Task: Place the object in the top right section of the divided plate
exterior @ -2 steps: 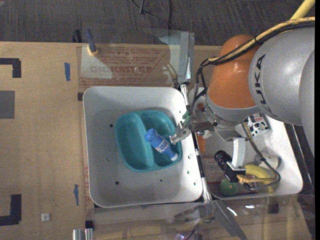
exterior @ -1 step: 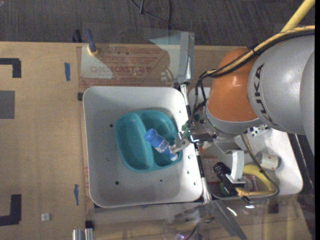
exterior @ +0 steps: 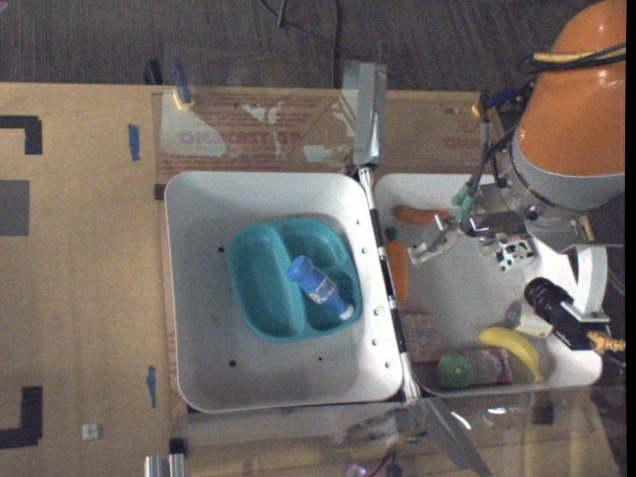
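Already a clear blue bottle (exterior: 321, 287) lies on the teal divided plate (exterior: 260, 291) in the left bin (exterior: 199, 227), slanting across the ridge between sections, its cap end toward the plate's near right. The gripper (exterior: 449, 238) hangs over the right bin (exterior: 477, 296), well apart from the plate; I can't tell how its claw is set. Under it lie an orange carrot-like piece (exterior: 397, 271) and a sausage-like one (exterior: 417, 214); a banana (exterior: 515, 349) and a green ball (exterior: 455, 370) sit at the near edge. If the bottle is the object, it seems to straddle rather than sit squarely. Doing this well would mean lowering squarely over the far right section and releasing low, so a round bottle doesn't roll.
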`<state>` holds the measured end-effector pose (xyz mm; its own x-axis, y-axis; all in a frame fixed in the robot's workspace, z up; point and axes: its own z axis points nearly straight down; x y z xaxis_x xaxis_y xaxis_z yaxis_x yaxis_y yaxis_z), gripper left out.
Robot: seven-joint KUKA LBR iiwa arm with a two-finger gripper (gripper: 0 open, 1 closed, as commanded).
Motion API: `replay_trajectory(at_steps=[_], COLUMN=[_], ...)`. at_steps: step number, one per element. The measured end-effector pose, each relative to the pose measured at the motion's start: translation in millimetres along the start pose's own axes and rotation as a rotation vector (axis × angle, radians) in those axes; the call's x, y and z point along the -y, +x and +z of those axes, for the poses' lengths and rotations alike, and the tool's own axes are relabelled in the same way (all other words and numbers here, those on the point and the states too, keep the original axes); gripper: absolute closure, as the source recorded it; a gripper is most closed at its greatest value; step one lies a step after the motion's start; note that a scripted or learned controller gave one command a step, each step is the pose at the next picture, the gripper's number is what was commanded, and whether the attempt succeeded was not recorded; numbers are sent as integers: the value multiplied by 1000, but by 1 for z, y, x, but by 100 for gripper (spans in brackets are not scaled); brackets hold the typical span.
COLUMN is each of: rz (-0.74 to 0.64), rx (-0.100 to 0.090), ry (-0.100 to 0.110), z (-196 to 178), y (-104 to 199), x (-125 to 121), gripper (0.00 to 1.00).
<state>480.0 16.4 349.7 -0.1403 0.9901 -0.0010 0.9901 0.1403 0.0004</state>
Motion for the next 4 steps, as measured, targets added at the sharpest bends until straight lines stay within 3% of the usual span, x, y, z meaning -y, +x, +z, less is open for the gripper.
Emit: replay_trajectory(at_steps=[1,2,3,4], rz=[-5,-191,-470,-524], rx=[2,-1,-2,-1], ry=[-2,1,1,0], z=[-10,77,143,165], y=[2,58,69,-25], x=[-1,-9,-31,4], gripper=[100,100,100,100])
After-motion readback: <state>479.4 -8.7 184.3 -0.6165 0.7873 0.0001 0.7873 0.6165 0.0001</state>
